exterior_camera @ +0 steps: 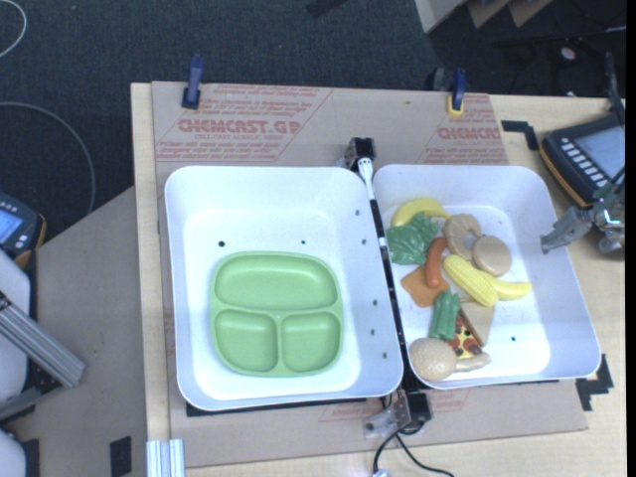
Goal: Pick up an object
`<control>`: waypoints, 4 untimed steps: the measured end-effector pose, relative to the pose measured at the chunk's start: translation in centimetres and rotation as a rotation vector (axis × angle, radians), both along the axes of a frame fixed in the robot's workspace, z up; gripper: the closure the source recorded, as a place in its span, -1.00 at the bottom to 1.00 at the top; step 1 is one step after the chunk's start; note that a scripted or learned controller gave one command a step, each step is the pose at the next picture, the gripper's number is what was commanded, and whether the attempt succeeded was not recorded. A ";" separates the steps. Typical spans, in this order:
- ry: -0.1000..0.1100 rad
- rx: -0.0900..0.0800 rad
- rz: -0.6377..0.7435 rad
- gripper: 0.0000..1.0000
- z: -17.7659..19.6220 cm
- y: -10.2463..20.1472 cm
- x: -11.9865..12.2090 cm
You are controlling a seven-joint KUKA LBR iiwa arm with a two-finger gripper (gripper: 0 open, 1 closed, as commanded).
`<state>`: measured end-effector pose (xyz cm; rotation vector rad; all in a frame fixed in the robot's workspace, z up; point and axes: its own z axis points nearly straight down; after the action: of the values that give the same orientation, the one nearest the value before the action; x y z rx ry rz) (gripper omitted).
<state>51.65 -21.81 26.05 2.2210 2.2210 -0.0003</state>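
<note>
The right bin (566, 341) holds a pile of toy food. In it lie a yellow banana (420, 209), a green leafy piece (410, 238), a red sausage (435, 258), a corn cob (468, 279), a round tan biscuit (491, 255), a green vegetable (444, 314), a pizza slice (467, 340) and a tan bun (431, 359). My gripper (573, 229) hangs at the right bin's right rim, apart from the pile and to its right. Nothing shows in its grasp.
The left bin (189, 217) holds a green divided tray (278, 313). A black and yellow tablet-like device (586, 159) lies on the bench right behind the gripper. Blue and yellow clamps (193, 82) sit along the board's far edge.
</note>
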 end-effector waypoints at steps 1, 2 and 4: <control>-0.006 -0.004 -0.001 -1.00 -16.3 2.3 -2.8; -0.012 -0.005 0.007 -1.00 -16.5 10.3 5.9; -0.014 0.000 0.001 -1.00 -16.4 10.1 5.8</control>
<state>57.41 -11.71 9.64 2.2131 2.2144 0.0155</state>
